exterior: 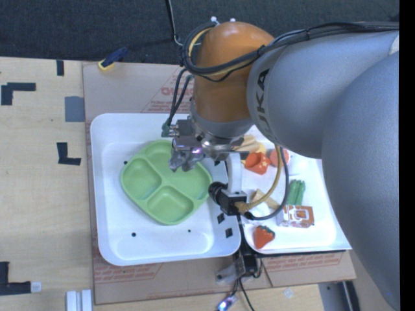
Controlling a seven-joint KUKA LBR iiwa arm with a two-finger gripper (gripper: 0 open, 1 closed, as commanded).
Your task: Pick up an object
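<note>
Green plate (165,190), a sectioned one with three hollows, lies flat in the left bin (107,173), filling most of its middle. From where I stand the gripper (187,157) hangs over the plate's rim at about one o'clock, right at the raised edge; whether it touches I cannot say, and I cannot tell if it is spread or closed, since the wrist hides that part. Nothing is visibly held. In the right bin (324,238), at three o'clock from the plate, sit a red strawberry (263,236), a green pickle-like piece (295,191), an orange-red lump (257,162) and a small printed carton (299,216). To do this well, I would judge the rim the only grippable part: one finger inside the hollow, one outside, squeezing the thin wall squarely before lifting, slowly, as a wide plate held by one edge will droop and slip.
</note>
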